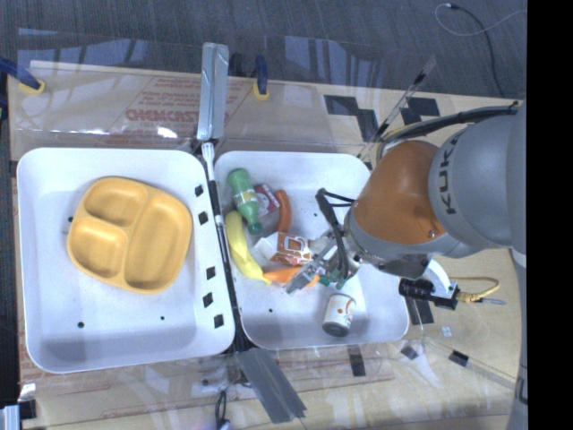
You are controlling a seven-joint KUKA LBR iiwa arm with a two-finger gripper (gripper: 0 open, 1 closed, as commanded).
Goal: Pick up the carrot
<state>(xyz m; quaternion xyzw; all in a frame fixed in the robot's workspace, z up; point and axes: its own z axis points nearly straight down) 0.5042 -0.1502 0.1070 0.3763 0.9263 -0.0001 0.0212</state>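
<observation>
Carrot [288, 278] is lying low in the middle of the frame, in the right-hand bin [376, 173]. Its orange end is poking out beside the hand [320, 265], and I cannot tell whether the hand is wide or narrow. The grey arm [474, 186] is reaching in from the right. I judge the grasp is calling for a squeeze across the smooth, tapered body, keeping clear of the waxy curved banana [240, 245], the crinkly packet [288, 247] and the small round can [338, 314].
</observation>
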